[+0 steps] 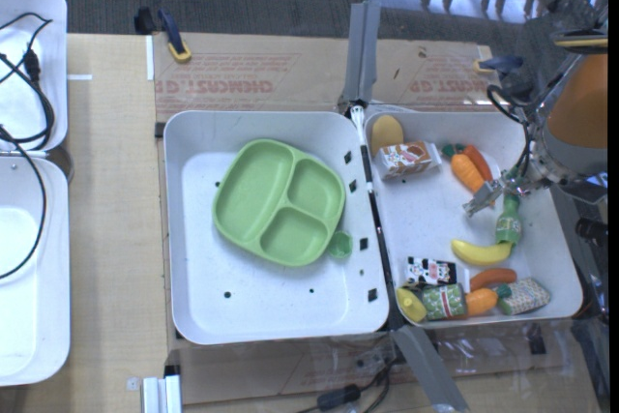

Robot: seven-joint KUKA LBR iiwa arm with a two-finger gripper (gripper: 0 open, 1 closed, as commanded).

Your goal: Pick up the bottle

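- Reaching in from the right, the hand (495, 195) sits low in the right bin (426, 227), fingers spread apart and gripping nothing.
- The green bottle (509, 226) stands just below the fingertips, apparently touching them.
- A banana (482, 252) lies directly below the bottle; carrots (468, 169) lie to the hand's upper left.
- Bare bin floor lies left of the hand.
- Packets crowd the bin's near edge.
- The left bin (193, 295) holds a green divided plate (279, 201), with clear margins along its walls.
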